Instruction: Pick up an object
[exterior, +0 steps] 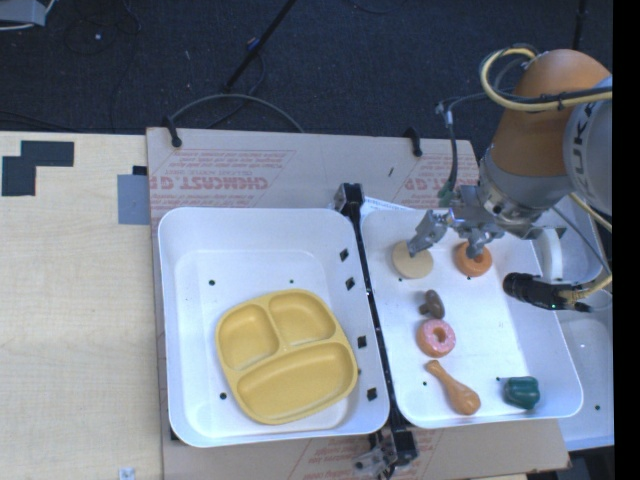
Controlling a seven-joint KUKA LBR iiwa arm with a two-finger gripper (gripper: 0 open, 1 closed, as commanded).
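Note:
My gripper (448, 240) hangs over the far end of the right bin (560, 353), fingers spread open with nothing between them. One fingertip is just above a flat tan disc (412, 262). The other is over a round orange piece (473, 261). Nearer the front of the same bin lie a small brown lump (432, 303), a pink donut (436, 338), an orange drumstick-shaped piece (453, 388) and a dark green piece (521, 392).
A yellow divided plate (288, 354) lies in the left bin (190, 268). A black ridge (362, 288) separates the two bins. A pale wooden bench top (70, 318) extends to the left.

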